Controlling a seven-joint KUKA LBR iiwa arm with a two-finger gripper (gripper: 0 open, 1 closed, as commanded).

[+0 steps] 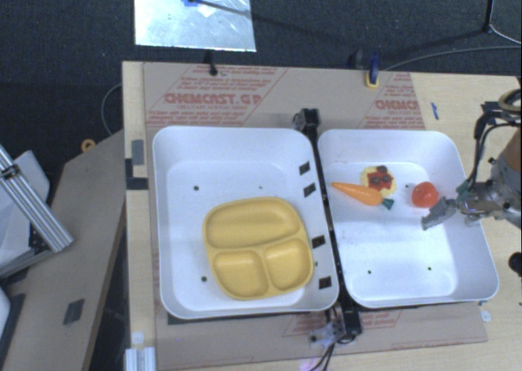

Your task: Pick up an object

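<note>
Starting at the far side from the arm, we see the left bin (175,157) holding a yellow divided plate (258,246), which sits toward the near half of that bin and well apart from anything we might reach soon. Crossing the dark divider (320,206) between the bins, we come to the right bin (457,280), and we take the divider as our landmark. Just to its right lies a toy carrot (357,192), its long axis running roughly across the bin, thin tip pointing at the divider and thick end pointing away from it. Touching or nearly touching that thick end, a little farther back, is a small round yellow piece with red topping (379,178). Farther from the divider again sits a red tomato (423,194), alone on bare white floor. Farthest from the divider, at the bin's right wall, we find the gripper (436,217), hanging just beside the tomato on its near right side. We cannot tell how far its fingers are parted, and we see nothing held in them. We judge the tomato the nearest candidate: it lies toward the divider and slightly back from the gripper, so the coming move calls for a short shift that way before descending.
</note>
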